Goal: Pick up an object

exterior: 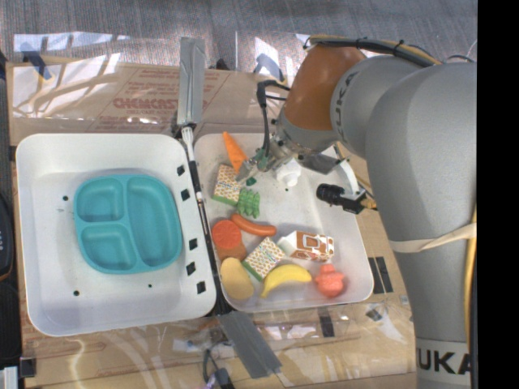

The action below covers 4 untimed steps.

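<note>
The right bin [349,217] holds several toy foods: an orange carrot [233,150], a checkered cracker [226,185], a green leafy piece [249,204], a red sausage [254,226], a red tomato [227,236], a tan potato [236,277], a sandwich square [264,258], a banana [286,277], a small carton [308,246] and a pink-red fruit [329,280]. My gripper [253,170] hangs low over the bin's far part, just right of the carrot and above the cracker and the green piece. A small white object [288,175] lies right of it. I see nothing clearly held.
The left bin [40,185] holds a teal divided plate [127,221]. A grey bar [190,87] runs up from between the bins. Cardboard [122,96] lies behind them. The bulky grey arm [405,152] covers the right side.
</note>
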Each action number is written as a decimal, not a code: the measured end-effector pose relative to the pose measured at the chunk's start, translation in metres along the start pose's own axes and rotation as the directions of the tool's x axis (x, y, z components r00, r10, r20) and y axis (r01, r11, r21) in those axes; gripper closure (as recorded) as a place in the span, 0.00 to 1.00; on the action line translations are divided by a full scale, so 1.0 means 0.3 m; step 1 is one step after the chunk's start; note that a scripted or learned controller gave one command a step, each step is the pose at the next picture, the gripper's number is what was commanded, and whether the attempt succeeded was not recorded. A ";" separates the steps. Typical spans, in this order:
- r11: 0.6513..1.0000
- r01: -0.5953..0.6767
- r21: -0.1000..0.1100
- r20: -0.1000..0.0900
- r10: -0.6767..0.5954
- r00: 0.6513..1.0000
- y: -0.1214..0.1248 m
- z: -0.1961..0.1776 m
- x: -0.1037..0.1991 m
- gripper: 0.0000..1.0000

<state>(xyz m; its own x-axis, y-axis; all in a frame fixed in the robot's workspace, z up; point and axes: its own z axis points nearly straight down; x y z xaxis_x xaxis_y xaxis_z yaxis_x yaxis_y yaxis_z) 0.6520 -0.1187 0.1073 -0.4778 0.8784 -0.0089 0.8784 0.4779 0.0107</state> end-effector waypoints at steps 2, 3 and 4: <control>0.997 0.076 0.013 -0.014 -0.076 0.997 -0.105 0.053 -0.164 1.00; 0.997 0.080 0.007 -0.006 -0.080 0.997 -0.087 -0.283 -0.215 1.00; 0.995 0.097 0.010 -0.010 -0.097 0.995 -0.115 -0.386 -0.021 1.00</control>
<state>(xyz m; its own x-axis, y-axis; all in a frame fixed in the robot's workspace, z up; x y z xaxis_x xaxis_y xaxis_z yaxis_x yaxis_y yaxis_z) 0.6232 -0.1404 0.2229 -0.5606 0.8281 -0.0003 0.8281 0.5606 -0.0002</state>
